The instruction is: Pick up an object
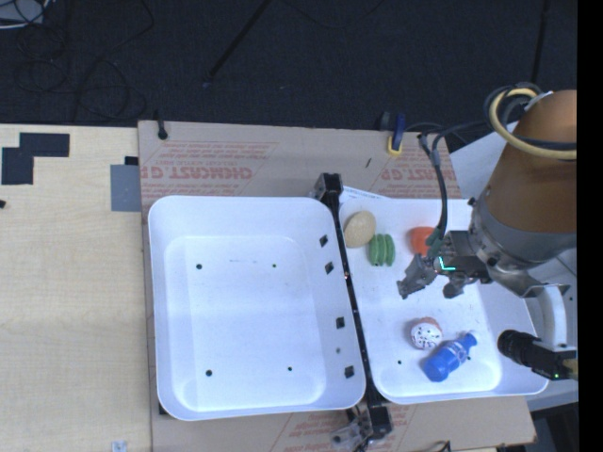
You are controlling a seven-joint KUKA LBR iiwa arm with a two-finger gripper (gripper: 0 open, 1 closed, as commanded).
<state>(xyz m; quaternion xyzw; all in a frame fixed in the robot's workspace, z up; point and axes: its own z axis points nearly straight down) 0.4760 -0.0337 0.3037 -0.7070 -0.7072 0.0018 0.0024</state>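
The right bin (396,365) holds a tan egg-shaped object (358,228), a green ribbed object (381,250), an orange-red object (421,239) partly behind the arm's cable, a small white ball with red marks (425,332) and a blue bottle (447,358). My gripper (431,283) hangs over the middle of this bin, between the orange-red object and the white ball. Its two dark fingers are spread apart, and nothing sits between them.
The left bin (245,304) lies beside the right one, with a black divider rail (344,290) between them. Both rest on cardboard (236,163). The arm's orange-banded body (537,177) covers the right bin's far right corner.
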